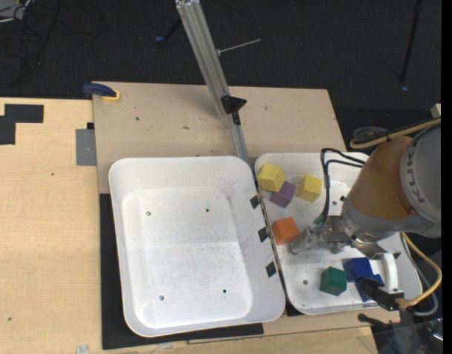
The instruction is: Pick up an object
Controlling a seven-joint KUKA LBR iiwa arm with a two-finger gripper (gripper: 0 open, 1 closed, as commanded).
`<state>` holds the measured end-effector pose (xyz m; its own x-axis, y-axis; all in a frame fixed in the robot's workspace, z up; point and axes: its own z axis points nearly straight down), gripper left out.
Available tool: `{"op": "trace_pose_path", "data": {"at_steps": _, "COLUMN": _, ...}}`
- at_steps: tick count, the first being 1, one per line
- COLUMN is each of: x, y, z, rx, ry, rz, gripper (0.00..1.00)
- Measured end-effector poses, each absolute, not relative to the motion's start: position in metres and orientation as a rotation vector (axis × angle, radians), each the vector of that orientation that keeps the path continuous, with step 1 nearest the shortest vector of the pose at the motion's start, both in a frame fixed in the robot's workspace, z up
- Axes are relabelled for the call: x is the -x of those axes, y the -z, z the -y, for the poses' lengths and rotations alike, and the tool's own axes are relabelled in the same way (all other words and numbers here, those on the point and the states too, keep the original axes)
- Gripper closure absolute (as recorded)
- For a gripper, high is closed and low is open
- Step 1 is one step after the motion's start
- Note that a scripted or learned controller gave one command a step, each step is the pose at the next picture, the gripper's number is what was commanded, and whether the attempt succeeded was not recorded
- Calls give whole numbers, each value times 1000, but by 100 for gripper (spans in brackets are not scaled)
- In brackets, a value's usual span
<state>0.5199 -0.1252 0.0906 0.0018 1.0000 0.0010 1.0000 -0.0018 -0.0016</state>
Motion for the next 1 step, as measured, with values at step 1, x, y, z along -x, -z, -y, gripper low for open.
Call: {"op": "trace_pose_path", "data": {"at_steps": 1, "x": -520, "y": -102, "z": 127, "rx": 2232, "ry": 1, "rz": 2205, "gripper": 100}}
